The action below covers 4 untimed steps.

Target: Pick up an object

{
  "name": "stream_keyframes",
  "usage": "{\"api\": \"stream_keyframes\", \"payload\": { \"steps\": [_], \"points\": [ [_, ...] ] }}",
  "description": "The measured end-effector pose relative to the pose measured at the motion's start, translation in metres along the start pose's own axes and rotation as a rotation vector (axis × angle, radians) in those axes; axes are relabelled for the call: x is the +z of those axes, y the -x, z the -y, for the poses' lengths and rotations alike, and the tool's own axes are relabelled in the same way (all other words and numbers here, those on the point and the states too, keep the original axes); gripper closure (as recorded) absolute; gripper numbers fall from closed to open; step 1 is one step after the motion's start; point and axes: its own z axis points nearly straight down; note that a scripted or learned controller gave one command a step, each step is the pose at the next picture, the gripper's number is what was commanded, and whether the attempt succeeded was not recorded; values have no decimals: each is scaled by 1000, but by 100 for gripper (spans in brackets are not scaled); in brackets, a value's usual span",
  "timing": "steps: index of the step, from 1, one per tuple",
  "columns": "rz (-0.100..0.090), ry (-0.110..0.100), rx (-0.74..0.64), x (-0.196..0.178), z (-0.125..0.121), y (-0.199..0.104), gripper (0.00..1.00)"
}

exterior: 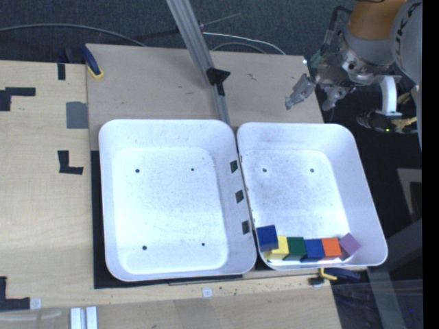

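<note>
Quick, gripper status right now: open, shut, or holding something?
Two-finger gripper: open, holding nothing, raised above the bench beyond the right white bin's far edge.

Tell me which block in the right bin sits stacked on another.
The dark blue block at the row's left end; it rests atop the yellow block, while the others lie directly on the bin floor.

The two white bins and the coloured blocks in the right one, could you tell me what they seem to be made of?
The left bin and right bin look like thin moulded plastic, matte white: rounded corners, soft rims, fine dark speckling. The coloured blocks are opaque, flat-faced and sharp-edged, likely painted wood or hard plastic; the view leaves that open.
</note>
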Motion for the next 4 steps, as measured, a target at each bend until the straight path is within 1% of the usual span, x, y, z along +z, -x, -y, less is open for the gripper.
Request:
{"api": "stream_keyframes", "payload": {
  "steps": [1, 2, 3, 4],
  "points": [
    [-4, -9, -2, 97, 29, -61, 0],
    [-3, -3, -4, 91, 69, -119, 0],
    [-1, 3, -1, 91, 31, -115, 0],
    [-2, 0, 0, 91, 32, -115, 0]
  ]
}}
